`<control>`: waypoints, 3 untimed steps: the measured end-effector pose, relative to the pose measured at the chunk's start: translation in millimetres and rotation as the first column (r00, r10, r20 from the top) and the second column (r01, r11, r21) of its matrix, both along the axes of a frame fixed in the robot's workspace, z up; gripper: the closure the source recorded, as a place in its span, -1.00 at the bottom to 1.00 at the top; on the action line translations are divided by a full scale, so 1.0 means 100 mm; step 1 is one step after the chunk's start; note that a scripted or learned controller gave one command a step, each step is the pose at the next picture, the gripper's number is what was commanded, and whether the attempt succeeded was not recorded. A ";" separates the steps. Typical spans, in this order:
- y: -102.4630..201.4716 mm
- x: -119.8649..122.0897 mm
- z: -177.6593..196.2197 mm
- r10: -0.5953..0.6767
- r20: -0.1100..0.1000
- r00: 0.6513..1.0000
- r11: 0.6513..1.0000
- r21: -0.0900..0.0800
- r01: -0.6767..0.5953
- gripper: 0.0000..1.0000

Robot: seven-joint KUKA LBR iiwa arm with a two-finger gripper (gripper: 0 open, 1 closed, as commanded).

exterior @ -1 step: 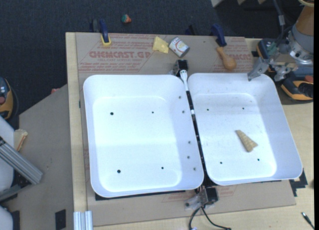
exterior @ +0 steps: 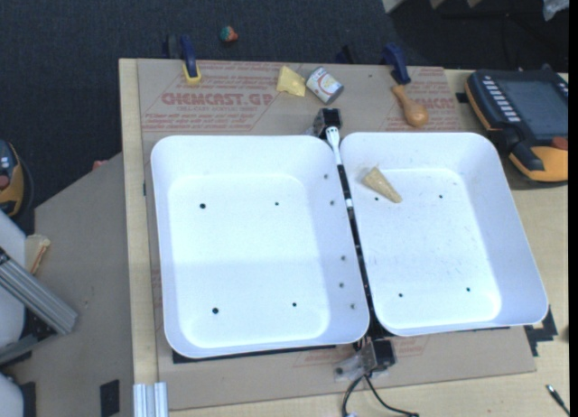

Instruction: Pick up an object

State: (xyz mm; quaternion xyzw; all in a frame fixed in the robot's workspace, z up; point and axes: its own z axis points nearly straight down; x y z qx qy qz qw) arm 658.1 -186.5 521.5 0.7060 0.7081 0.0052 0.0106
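A small tan cone-shaped object (exterior: pixel 382 184) lies in the right bin (exterior: pixel 506 226), near its far left corner. The left bin (exterior: pixel 163 226) sits beside it, with only small dark dots on its floor.
Behind the bins on the board lie a yellow wedge (exterior: pixel 291 82), a small grey and white block (exterior: pixel 324 85) and a wooden-handled tool (exterior: pixel 409 106). Blue clamps (exterior: pixel 189 54) hold the board's far edge. A black and orange pendant (exterior: pixel 528 117) rests at the far right.
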 end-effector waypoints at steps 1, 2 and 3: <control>0.32 -0.31 -1.21 -0.001 -0.035 0.999 1.000 0.011 0.001 -1.00; 0.30 -0.29 -1.02 -0.001 -0.017 1.000 1.000 0.004 0.001 1.00; 0.74 -1.06 -1.61 -0.001 -0.032 1.000 1.000 0.011 0.001 1.00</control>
